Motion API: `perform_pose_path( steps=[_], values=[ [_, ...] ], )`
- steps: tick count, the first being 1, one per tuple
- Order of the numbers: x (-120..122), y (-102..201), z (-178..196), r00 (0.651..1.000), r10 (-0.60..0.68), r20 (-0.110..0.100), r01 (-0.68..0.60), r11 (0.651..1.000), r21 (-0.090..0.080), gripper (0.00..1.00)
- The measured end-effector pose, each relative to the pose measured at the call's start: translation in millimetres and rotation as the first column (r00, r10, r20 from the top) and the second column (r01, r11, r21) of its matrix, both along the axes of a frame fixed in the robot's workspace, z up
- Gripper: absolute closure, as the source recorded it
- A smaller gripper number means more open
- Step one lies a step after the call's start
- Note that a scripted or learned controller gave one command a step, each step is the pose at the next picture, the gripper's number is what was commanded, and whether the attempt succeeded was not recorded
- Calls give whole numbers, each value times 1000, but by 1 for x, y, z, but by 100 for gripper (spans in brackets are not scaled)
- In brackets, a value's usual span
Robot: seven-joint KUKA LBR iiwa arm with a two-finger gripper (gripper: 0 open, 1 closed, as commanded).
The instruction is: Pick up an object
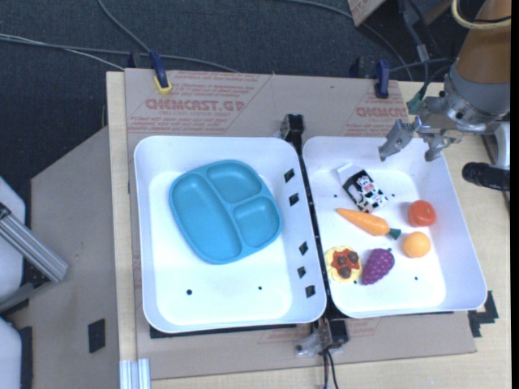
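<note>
Claw [415, 143]: hanging open over the right bin's [459, 217] far rim — gripping nothing.
Carrot [365, 221]: lying below-left of the claw.

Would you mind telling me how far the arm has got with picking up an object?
Nothing looks picked up yet. The open pincer hovers over the far edge of the right bin, holding nothing. The carrot, tomato, orange and grapes lie in the bin. Descending, grasping and lifting remain.

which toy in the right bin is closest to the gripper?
The black-and-white cow-print toy, uppermost in the bin, just below the gripper. The carrot, tomato and the rest lie lower.
</note>
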State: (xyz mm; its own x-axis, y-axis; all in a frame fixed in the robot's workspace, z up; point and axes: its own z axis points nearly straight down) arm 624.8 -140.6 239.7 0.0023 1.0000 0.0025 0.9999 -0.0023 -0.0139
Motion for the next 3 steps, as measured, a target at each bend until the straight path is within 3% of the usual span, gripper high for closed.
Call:
perform_pose_path(
  steps=[1,3],
  values=[
    [2,0,8,1000,3,13,-3,1000,-2,0],
    [7,14,-88,1000,4,7,-4,1000,0,0]
  ],
)
